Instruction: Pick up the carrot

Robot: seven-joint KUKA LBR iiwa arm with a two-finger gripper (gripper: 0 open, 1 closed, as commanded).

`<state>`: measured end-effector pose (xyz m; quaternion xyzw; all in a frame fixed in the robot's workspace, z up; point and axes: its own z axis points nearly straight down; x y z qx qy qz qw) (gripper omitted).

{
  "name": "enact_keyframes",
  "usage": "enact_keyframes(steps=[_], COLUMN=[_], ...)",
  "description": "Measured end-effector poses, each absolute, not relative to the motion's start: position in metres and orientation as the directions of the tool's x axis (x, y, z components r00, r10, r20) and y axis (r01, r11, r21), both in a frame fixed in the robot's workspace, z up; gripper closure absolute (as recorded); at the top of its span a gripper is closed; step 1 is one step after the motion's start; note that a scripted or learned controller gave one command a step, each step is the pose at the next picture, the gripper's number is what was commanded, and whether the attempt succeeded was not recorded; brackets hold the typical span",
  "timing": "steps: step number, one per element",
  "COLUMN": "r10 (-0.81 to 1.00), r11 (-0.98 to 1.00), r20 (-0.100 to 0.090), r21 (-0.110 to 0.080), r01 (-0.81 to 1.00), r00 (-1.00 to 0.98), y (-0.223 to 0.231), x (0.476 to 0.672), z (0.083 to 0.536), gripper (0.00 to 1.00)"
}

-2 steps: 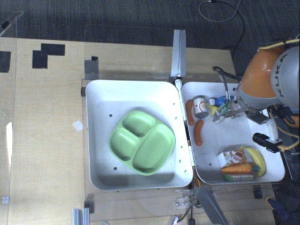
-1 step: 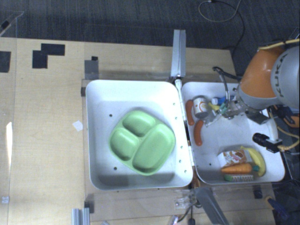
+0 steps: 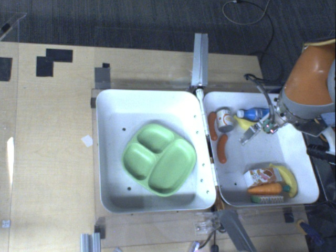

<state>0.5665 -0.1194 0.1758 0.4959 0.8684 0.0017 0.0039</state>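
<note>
A single fixed camera looks down on the worktop (image 3: 52, 156) from above, at a slight slant — the far edge and a strip of dark carpet (image 3: 131, 9) run along the top of the frame. It sits far enough back to take in both white bins whole: the left bin (image 3: 110, 193) near the middle, the right bin (image 3: 304, 193) toward the right side, where the arm (image 3: 310, 80) enters.

No lettering can be read; the can (image 3: 225, 119) and packet (image 3: 259, 177) labels are blurred.
</note>
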Motion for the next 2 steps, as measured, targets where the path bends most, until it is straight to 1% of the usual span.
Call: enact_keyframes(steps=[1,2], r10=[0.811,0.810], r11=[0.585,0.586], r20=[-0.012,-0.014], r21=[0.013,0.020], r01=[0.811,0.810], r00=[-0.585,-0.586], y=[-0.109,-0.107], x=[0.536,0.539], z=[0.091,0.103], gripper=[0.00,1.00])
